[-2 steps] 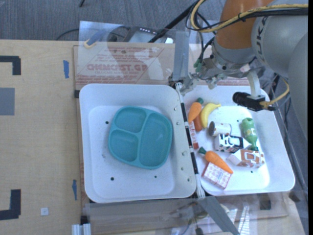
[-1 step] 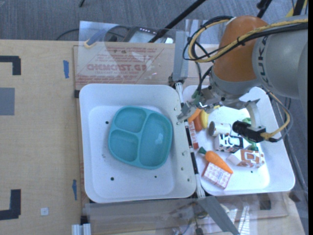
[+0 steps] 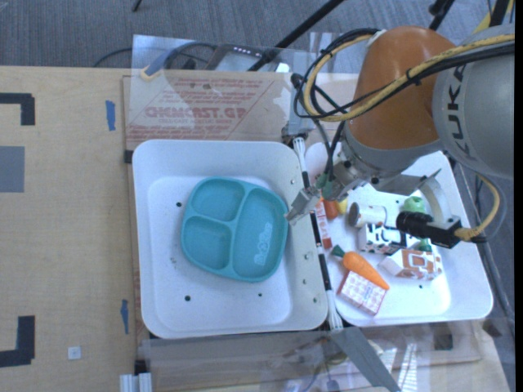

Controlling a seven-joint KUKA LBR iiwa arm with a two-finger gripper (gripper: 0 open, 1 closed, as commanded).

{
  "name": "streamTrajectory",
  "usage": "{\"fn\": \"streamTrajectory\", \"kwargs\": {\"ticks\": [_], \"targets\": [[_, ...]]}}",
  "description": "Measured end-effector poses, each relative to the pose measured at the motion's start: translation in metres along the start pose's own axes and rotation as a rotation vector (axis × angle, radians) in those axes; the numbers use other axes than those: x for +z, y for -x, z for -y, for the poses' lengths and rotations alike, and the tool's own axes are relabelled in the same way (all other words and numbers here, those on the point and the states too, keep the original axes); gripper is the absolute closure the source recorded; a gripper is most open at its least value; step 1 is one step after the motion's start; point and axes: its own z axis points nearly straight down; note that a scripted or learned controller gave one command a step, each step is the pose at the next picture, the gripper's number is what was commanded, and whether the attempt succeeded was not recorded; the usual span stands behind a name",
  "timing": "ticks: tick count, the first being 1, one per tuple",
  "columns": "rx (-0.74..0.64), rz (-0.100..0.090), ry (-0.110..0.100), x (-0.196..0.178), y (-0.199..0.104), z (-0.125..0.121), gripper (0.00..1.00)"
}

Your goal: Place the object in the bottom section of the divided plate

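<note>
Grey carpet (image 3: 73,15) lay beyond the bench, crossed by black stand legs, and a pale wooden benchtop (image 3: 61,219) ran along the left with blue tape marks. On it we saw two shallow white bins side by side, with a clear plastic sheet bearing reddish lettering (image 3: 200,113) propped behind the left bin (image 3: 155,300).

The divided plate (image 3: 234,228) sat in the middle of the left bin. It was a turquoise, rounded-square dish with three sections, one large and two smaller, lying slightly turned.

The right bin (image 3: 466,292) held a cluster of small toy items: a carrot (image 3: 364,268) with an orange body, a red-and-white checked packet (image 3: 362,291) just below it, a white box with orange print (image 3: 417,262), a black-and-white patterned piece (image 3: 380,235), a white cylinder (image 3: 368,214) and something green (image 3: 415,203).

The arm's orange band and grey body (image 3: 409,88) hung over the right bin, trailing yellow and black cables. Its gripper (image 3: 304,202) reached down near the wall between the two bins, by the plate's right edge. We could not tell how its fingers stood, nor whether anything lay between them.
</note>
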Motion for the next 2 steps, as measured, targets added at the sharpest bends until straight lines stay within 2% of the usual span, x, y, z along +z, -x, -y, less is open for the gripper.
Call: {"fn": "streamTrajectory", "kwargs": {"ticks": [1, 2], "targets": [[-0.128, 0.000, -0.001, 0.0399, -0.0798, 0.0075, 0.00], [-0.124, 0.000, 0.003, 0.0302, -0.0784, 0.0065, 1.00]]}}
